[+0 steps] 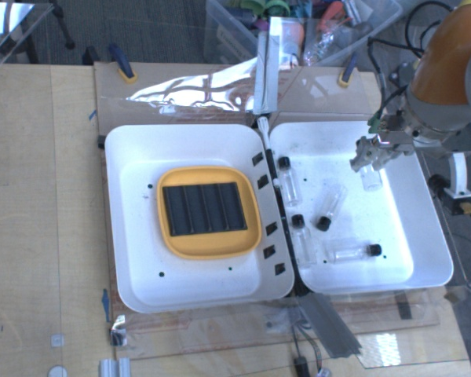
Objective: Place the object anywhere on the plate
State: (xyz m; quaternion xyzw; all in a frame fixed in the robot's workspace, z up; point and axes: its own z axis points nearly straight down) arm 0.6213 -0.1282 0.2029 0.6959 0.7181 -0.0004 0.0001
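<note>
Vial (370,177) upright, long axis vertical

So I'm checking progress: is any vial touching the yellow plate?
Apart. The camera view shows the vials all lying in the right bin, while the yellow plate sits in the left bin across the divider.

Arm (447,61) cut off at right edge; gripper (370,157) fingertips blurred

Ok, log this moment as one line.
hand: over right bin, something clear at its tip | vials: scattered in right bin | plate: left bin, unloaded
</note>
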